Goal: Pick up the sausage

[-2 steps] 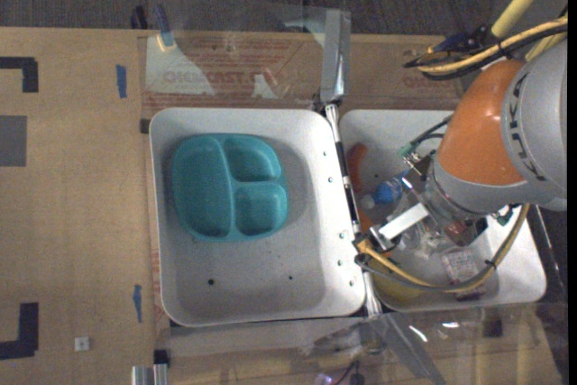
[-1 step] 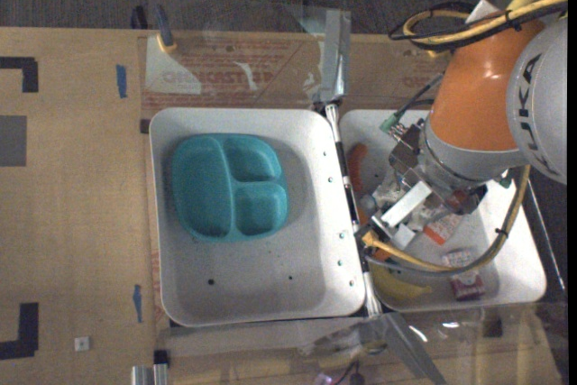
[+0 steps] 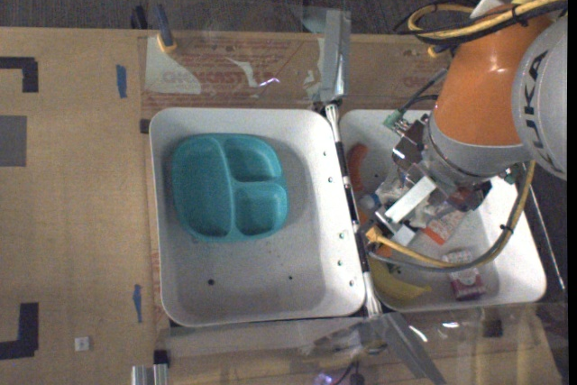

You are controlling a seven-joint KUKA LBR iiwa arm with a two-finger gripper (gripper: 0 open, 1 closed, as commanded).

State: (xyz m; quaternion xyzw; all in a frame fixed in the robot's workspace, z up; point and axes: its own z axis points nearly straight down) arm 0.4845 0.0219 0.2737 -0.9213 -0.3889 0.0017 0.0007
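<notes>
- The sausage, a reddish-orange oblong, lies in the right bin close to that bin's left wall, in its upper left part, running roughly along the wall
- Nothing touches the sausage on its visible side; it lies apart from the arm's wrist, which sits just to its right
- The tool hangs low over the right bin, below and to the right of the sausage, among the clutter there; whether it is spread or pressed together I cannot tell, as the wrist and cabling hide it
- The arm, grey with its orange band, reaches in from the right and covers much of the right bin
- A yellow cable loops from the wrist across the bin's lower part
- Below the tool lies a yellow banana-like object near the bin's lower left corner, and to its right a small red and white packet
- The left bin holds a teal divided plate in its upper left part, well apart from the sausage
- Both bins stand side by side on the brown tabletop, which bears blue tape marks
</notes>
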